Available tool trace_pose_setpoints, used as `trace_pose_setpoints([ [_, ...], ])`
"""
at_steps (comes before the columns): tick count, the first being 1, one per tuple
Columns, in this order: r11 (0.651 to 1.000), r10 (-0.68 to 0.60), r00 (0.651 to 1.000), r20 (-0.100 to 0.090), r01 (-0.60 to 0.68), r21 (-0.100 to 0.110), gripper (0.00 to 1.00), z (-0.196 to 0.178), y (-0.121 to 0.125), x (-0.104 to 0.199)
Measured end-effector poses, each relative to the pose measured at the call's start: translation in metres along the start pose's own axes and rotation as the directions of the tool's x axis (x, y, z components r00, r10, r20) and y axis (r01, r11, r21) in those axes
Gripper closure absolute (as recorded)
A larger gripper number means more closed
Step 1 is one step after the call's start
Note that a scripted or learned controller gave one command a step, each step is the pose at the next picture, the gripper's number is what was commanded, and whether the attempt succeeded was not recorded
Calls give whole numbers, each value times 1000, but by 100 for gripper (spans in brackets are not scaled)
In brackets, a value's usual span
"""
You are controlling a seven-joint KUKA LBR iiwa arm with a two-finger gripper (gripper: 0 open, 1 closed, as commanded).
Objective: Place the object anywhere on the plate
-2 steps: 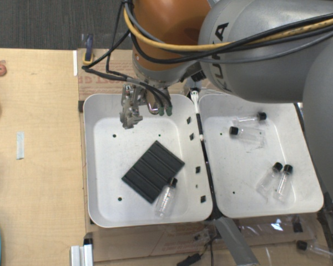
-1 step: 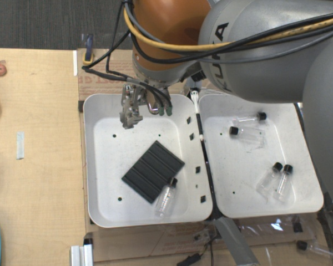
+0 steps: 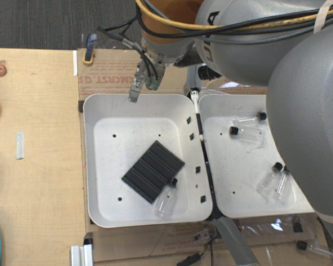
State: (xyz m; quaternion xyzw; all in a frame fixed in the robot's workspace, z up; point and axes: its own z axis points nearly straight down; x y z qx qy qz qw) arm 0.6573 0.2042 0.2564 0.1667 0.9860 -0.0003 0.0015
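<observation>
Camera view from above has the gripper (image 3: 136,87) hanging over the far rim of the left bin (image 3: 89,148), with the bulky grey arm (image 3: 255,15) stretched in behind it. Whether the gripper is open or closed I cannot tell from here, and I see nothing carried in it.

The black ridged plate (image 3: 153,171) lies at a slant in the middle of that bin. A clear vial (image 3: 166,199) with a dark cap lies touching the plate's near corner, resting on the bin floor and not on the plate. Two more clear vials (image 3: 245,127) (image 3: 273,182) lie in the right bin (image 3: 233,204), well apart from each other.

I would judge the task not done: no object sits on the plate.

What worries me is the pick. The vial is transparent and round, so it could roll or squirt out as the gripper closes. It also lies against the plate's edge, so a descent slightly off could land on the plate, shove it or tip it. The plate is loose and could slide toward the bin wall. If the program goes for a vial in the right bin, the carry has to clear the rims between the bins, and a weak grip could drop it there.
</observation>
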Motion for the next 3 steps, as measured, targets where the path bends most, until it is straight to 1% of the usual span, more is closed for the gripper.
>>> trace_pose_setpoints([
  [1, 1000, -1, 1000, 4, 1, 0, 100, -9, 0, -1],
  [2, 881, -474, 881, 2, 474, -2, 100, -84, -10, 28],
  [3, 881, -474, 881, 2, 474, -2, 0, -84, -10, 28],
])
